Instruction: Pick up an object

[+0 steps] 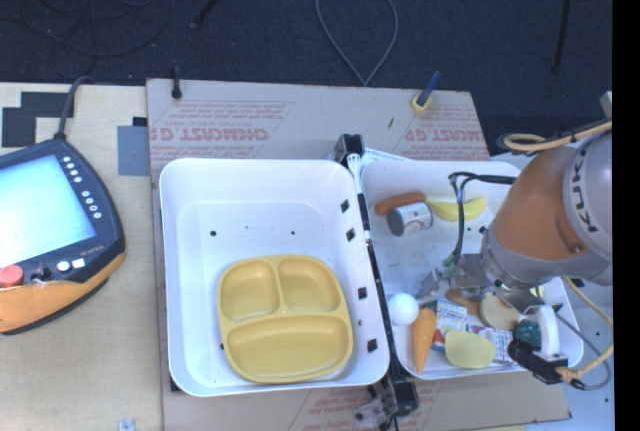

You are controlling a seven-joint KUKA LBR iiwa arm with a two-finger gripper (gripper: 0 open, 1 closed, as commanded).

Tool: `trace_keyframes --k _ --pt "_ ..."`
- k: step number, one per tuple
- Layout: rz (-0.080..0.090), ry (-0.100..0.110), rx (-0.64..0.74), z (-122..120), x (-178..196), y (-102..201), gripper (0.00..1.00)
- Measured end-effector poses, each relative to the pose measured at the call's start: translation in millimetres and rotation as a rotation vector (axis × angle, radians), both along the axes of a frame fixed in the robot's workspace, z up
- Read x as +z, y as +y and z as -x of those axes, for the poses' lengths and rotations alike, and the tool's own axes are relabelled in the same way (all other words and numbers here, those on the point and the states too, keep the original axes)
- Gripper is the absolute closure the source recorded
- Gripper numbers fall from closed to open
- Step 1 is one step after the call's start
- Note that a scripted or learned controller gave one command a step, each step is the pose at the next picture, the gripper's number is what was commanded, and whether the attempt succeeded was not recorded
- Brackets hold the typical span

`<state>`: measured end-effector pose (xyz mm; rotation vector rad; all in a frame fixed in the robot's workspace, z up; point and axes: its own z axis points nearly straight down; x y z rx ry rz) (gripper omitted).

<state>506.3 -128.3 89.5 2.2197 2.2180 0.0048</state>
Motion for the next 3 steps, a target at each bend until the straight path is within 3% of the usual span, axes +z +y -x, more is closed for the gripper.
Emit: trace_keyframes --k 1,2,3 --pt "-0.001 -0.001 -0.006 -0.9 10.7 -1.0 1.00" --pt "-0.001 0.006 0.000 13.1 102.4 -7.4 1.00" --pt "-0.001 0.007 0.000 13.5 101.8 -7.3 0.00"
